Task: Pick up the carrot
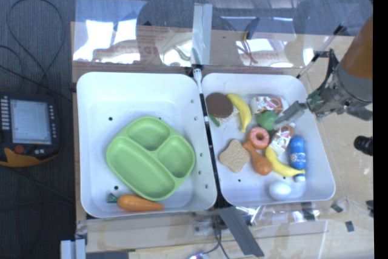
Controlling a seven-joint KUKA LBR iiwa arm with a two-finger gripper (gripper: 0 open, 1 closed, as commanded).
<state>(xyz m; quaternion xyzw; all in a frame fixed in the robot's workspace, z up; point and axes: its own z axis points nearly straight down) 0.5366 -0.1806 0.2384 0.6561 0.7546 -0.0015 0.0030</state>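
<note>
orange plastic carrot [139, 204] laid near left bin's [91, 100] front edge | grey two-finger gripper [285, 116] positioned over right bin [318, 182] | finger state cannot be told

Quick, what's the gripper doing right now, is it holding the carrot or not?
Gripper: over the right bin, grip state cannot be told. The carrot lies in the left bin, not held.

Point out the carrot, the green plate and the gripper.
carrot [140, 204], camera view, middle of its orange body.
green plate [128, 150], camera view, bare floor of a compartment.
gripper [285, 115], camera view, near its fingertips.
</note>
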